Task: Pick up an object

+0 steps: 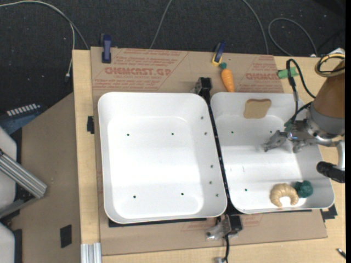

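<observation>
arm cut off at frame's right; gripper (272, 143) spread over the right bin (241, 201), pinching nothing. pale curled croissant (284, 194) at lower right, touching a blurry teal piece (304, 189).

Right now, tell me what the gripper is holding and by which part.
Nothing. The gripper hangs open over bare floor in the right bin, apart from the toast slice, the croissant and the small green object.
</observation>
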Controlling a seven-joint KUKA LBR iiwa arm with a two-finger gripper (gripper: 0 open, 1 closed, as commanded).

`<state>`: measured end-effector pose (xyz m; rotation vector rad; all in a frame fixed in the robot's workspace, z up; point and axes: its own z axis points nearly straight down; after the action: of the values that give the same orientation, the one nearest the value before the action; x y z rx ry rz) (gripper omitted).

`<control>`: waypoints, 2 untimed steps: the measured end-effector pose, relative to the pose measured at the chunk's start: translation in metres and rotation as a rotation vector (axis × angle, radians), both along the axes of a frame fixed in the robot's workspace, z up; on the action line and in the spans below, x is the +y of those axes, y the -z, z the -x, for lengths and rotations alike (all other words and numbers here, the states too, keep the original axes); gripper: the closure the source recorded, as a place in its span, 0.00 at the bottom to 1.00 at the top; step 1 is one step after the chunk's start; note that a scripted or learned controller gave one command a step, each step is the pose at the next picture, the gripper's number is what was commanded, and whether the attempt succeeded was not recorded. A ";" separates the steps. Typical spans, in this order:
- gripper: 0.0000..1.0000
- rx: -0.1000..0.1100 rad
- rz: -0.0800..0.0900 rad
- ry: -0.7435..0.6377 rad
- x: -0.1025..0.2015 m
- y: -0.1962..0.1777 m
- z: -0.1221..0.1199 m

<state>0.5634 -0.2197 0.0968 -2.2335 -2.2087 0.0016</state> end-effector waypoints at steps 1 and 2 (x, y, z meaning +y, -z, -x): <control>0.00 -0.003 -0.003 -0.019 0.096 -0.013 -0.036; 0.00 -0.012 0.000 -0.015 0.132 -0.118 -0.022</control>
<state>0.5855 -0.0881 0.2152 -2.2223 -2.2310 -0.0118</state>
